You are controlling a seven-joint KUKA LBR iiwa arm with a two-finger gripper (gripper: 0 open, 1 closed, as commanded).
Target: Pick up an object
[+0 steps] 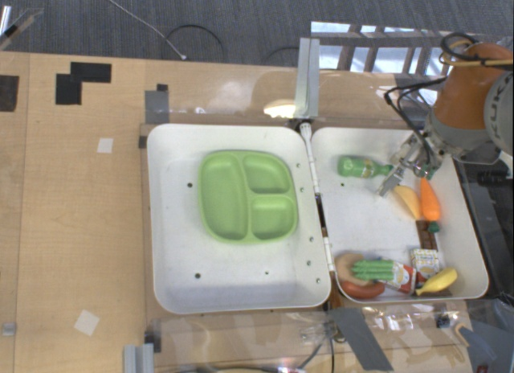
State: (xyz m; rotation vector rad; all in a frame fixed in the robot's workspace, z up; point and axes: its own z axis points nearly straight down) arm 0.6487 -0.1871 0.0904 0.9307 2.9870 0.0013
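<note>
My gripper (pixel 392 179) hangs over the upper middle of the right bin (pixel 361 227), its fingers spread apart with nothing between them. A green toy bottle (pixel 361 167) lies just left of the fingertips. Right of them lie a yellow-tan piece (pixel 407 200) and an orange carrot (pixel 430 199). At the bin's front edge sits a heap: green beans (pixel 375 269), a red sausage-like piece (pixel 361 288), a small packet (pixel 426 260) and a yellow banana (pixel 438 281).
The left bin (pixel 177 275) holds a green divided plate (pixel 246 195). A metal post (pixel 307 78) stands behind the seam between the bins. The arm's orange band (pixel 470 90) is over the right bin's far right corner.
</note>
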